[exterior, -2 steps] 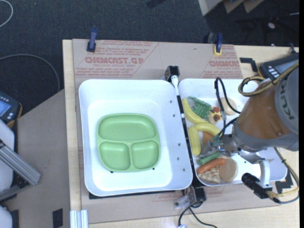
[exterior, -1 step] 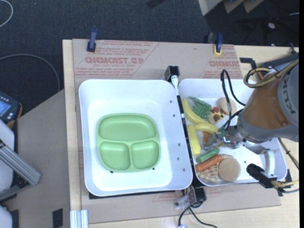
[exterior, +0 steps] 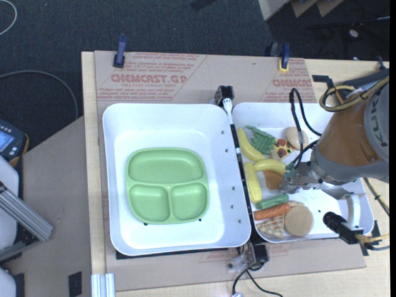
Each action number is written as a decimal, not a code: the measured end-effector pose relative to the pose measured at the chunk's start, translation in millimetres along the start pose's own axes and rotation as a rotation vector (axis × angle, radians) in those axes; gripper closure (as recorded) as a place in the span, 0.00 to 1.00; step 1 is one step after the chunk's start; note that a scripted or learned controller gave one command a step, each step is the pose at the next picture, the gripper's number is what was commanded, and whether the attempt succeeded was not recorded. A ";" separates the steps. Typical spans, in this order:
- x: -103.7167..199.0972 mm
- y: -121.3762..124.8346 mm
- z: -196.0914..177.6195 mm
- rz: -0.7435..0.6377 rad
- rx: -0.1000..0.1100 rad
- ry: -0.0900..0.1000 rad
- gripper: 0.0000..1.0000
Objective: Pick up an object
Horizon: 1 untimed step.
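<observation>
A smooth, three-compartment green tray (exterior: 167, 184) lay at nine o'clock of the gripper (exterior: 292, 181), which hung over crowded plastic toy food (exterior: 267, 166); its fingers' state was unclear.

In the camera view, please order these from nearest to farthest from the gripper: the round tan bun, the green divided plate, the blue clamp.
Measured from the gripper:
1. Round tan bun, just below it in the right bin.
2. Green divided plate, in the left bin.
3. Blue clamp, at the bench's far left edge.

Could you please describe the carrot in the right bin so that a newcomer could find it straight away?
Start at the right bin, the one crowded with toy food. Along its near edge, the carrot lies almost flat between a green pod above and a round tan bun to its right. It is the one slim orange piece there.
</observation>
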State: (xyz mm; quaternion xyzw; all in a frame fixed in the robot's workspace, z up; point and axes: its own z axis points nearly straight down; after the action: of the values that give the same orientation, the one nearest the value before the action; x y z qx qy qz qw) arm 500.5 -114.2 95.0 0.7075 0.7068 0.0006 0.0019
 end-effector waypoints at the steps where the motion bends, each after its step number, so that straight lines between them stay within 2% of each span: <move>1: -62.4 6.4 -131.4 0.003 -0.012 -0.007 1.00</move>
State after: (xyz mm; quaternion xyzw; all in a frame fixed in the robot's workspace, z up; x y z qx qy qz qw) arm 506.4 -176.3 226.6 0.7086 0.7056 0.0023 0.0084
